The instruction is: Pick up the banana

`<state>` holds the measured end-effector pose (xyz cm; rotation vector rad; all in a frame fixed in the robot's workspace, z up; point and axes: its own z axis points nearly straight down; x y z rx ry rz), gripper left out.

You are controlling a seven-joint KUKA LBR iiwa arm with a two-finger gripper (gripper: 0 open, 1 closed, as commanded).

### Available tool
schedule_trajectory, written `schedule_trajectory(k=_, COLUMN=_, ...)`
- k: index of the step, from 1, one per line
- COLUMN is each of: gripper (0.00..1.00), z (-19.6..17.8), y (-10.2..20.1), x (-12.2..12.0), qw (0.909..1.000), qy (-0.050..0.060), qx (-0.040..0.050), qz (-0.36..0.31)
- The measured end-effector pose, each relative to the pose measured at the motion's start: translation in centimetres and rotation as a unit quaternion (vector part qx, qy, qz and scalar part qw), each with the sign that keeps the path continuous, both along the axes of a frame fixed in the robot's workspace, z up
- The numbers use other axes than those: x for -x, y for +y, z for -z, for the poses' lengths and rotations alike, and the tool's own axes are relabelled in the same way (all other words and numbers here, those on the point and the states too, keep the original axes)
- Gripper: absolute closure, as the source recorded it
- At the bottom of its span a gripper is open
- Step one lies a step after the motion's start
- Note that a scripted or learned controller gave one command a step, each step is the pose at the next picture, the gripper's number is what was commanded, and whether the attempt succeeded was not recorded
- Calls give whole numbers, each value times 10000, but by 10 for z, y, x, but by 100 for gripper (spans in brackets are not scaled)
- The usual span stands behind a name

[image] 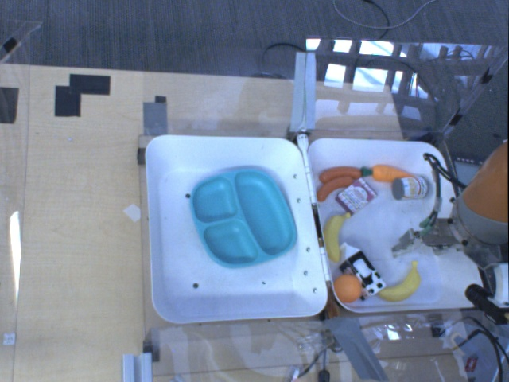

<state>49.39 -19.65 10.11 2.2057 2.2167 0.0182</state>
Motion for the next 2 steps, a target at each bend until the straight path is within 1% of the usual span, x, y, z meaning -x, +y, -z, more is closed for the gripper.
schedule_trajectory(k=1, gripper=0, z=12, y=-4, x=3, qw=9998, qy=35, qx=-1, qz=-220)
schedule_trajectory(k=2, gripper=100, z=0, y=-3, x=0, qw=9997, qy=3, qx=3, qz=-241)
